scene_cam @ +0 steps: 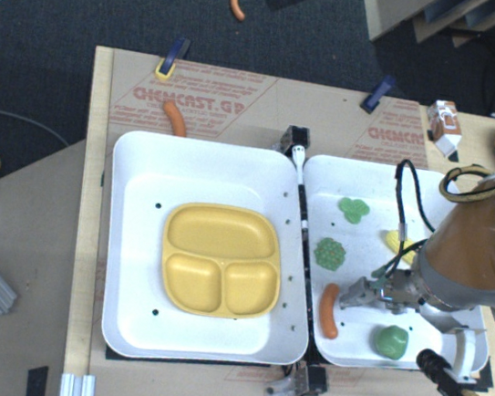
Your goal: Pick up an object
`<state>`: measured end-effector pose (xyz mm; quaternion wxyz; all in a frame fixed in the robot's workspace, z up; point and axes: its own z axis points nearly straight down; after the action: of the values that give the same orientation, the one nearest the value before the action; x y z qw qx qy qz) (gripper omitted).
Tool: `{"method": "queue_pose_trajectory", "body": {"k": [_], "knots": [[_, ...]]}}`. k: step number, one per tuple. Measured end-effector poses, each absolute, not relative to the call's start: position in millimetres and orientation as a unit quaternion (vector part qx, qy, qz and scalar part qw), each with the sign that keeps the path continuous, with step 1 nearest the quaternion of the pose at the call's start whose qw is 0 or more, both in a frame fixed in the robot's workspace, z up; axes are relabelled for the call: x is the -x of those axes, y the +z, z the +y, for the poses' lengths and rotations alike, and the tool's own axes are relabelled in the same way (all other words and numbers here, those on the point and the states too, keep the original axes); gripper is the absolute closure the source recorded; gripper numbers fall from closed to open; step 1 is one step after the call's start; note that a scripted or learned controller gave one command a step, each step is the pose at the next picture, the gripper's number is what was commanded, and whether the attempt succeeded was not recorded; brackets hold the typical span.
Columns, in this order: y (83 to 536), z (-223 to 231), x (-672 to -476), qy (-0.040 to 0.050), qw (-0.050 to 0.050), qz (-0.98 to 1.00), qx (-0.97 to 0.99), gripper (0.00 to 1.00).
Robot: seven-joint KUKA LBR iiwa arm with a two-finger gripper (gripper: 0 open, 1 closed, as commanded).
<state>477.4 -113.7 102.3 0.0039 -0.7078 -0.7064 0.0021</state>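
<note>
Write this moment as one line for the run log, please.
arm: over right bin | claw: low, beside orange sausage | nothing seen in grasp | green pieces loose | yellow tray: left bin

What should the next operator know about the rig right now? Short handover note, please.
Gripper: low in the right bin, nothing visibly between its fingers.
Right bin: orange sausage by the left wall, green block near the front, two green leafy pieces further back.
Left bin: yellow divided plate.
Done: nothing lifted.
Left: grasp and lift one item.
</note>
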Motion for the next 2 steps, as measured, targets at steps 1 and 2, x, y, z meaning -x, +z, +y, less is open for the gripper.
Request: {"method": "queue_pose_trajectory", "body": {"k": [1, 2], "knots": [[83.3, -113.0, -476.7, 0.0008, 0.003, -0.707, 0.707, 0.0], [95.0, -113.0, -477.6, -0.0006, 0.0, -0.706, 0.708, 1.0]]}}
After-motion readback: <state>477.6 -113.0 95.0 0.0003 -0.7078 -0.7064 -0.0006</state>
